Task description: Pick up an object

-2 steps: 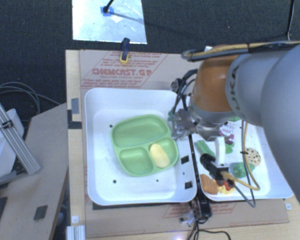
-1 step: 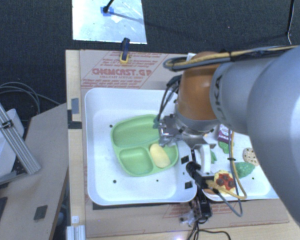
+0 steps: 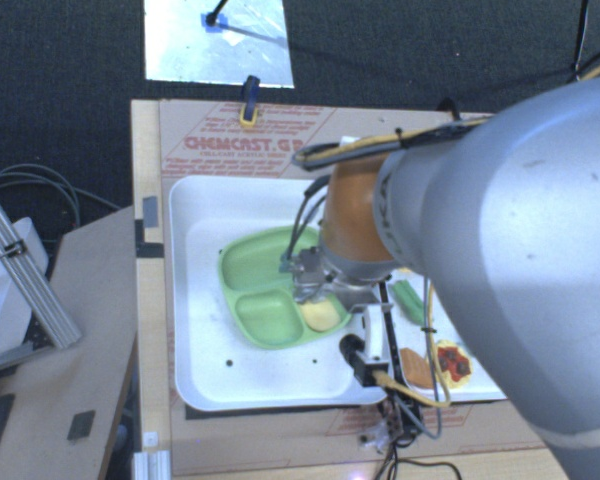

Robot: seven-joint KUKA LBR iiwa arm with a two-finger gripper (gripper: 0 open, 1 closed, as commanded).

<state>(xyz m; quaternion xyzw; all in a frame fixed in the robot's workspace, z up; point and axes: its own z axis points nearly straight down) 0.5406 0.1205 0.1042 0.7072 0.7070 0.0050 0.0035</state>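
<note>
We look down at a slant on a bench with a shallow white bin (image 3: 205, 368) whose left and near rims are fully in sight. Inside it lies a light green divided tray (image 3: 265, 298), tilted across the middle of the bin floor, with a smaller compartment toward the near side. A pale yellow rounded object (image 3: 321, 315) sits at the tray's right edge, just beside that compartment.

The grey arm (image 3: 500, 248) sweeps in from the right and covers most of the right half of the scene. Its orange band (image 3: 352, 208) sits above the wrist, and the gripper (image 3: 310, 286) hangs over the tray's right side, directly above or touching the yellow object. We cannot tell whether it is gripping anything, because the wrist hides its tips.

Bare white floor lies along the bin's left wall and near wall, well apart from the gripper. To the right, near the arm, we see a green strip-like item (image 3: 410, 301) and a red and orange item (image 3: 450, 361).
</note>
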